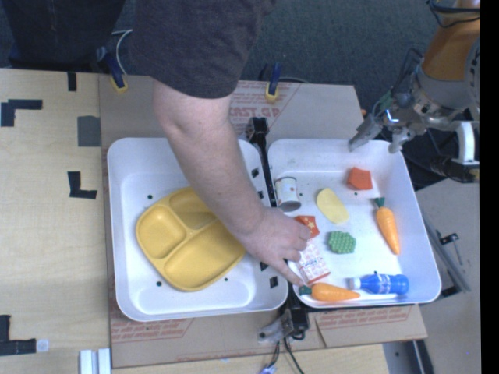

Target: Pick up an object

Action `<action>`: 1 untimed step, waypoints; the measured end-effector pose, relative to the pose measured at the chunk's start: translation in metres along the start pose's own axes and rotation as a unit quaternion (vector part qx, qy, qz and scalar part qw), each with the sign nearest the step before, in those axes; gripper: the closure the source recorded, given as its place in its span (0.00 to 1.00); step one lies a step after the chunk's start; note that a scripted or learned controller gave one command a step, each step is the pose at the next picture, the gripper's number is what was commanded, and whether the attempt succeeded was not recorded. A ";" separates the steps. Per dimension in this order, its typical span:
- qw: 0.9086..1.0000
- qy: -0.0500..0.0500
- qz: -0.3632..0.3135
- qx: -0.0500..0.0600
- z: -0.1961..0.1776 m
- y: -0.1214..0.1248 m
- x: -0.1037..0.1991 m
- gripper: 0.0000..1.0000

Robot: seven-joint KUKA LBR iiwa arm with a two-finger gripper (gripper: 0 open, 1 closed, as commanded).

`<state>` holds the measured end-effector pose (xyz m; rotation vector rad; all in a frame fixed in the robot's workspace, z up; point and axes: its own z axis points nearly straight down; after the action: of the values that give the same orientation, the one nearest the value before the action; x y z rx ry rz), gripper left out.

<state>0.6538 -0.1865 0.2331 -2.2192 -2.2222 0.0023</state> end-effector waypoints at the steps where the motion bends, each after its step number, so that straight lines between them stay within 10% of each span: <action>1: 1.000 0.000 0.000 0.001 0.071 0.006 -0.024 0.00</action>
<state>0.6599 -0.2106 0.1620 -2.2191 -2.2201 0.0059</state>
